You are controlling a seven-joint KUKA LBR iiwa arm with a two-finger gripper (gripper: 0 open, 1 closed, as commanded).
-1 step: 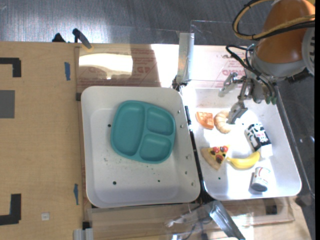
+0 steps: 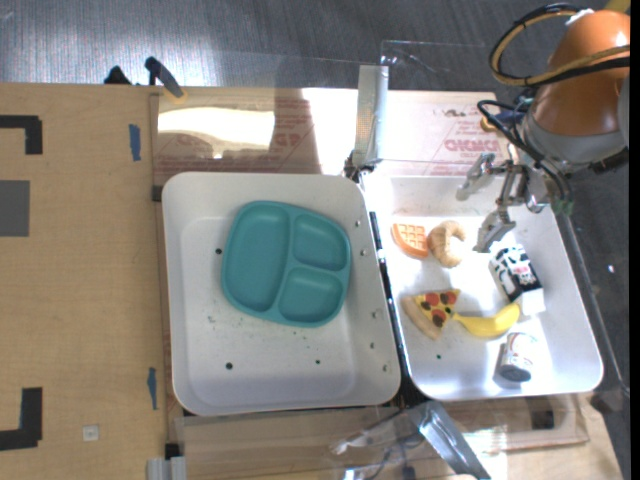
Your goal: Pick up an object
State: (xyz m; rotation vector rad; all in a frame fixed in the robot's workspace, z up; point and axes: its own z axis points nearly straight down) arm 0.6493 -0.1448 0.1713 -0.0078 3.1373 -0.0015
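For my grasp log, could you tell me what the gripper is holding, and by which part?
Nothing is held: the gripper hangs open above the right bin, with no object between its fingers.

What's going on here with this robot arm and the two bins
The arm's gripper hangs open over the right bin, above a croissant and a black-and-white carton, with nothing between its fingers. A waffle, pizza slice, banana and can lie there too. A teal divided plate sits in the left bin.
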